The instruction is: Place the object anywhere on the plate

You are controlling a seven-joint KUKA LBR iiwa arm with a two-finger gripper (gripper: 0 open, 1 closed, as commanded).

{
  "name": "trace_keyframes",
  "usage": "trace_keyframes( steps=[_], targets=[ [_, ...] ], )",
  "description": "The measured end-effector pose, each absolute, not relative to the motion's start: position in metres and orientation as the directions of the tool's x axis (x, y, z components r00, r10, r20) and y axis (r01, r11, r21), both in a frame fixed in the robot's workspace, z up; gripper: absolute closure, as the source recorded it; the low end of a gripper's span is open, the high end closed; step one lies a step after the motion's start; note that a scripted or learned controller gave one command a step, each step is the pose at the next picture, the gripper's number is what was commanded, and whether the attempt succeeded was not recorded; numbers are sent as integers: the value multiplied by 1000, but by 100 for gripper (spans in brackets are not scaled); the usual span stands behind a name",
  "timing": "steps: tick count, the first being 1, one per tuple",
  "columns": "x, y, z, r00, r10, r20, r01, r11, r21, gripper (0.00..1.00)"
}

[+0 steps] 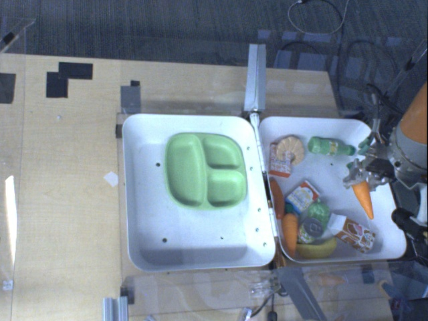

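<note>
A green plate (204,169) with three compartments lies in the left white bin (144,239), with nothing on it. My gripper (360,176) is over the right side of the right bin (394,246). Its fingers are shut on the wide end of an orange carrot (364,200). The carrot's tip points down toward the bin's front right.
The right bin also holds a green bottle (331,146), a round bread pack (289,151), snack packets (302,196) (354,234), a green can (314,219), a banana (317,248) and a second carrot (289,229). A metal divider post (255,79) stands between the bins.
</note>
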State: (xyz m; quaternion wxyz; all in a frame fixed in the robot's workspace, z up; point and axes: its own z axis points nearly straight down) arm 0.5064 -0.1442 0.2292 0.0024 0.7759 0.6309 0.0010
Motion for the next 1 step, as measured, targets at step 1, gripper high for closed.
trace_keyframes(
  steps=[1],
  targets=[
    [595,-105,234,232,973,0,973,-232,3,100]
  ],
)
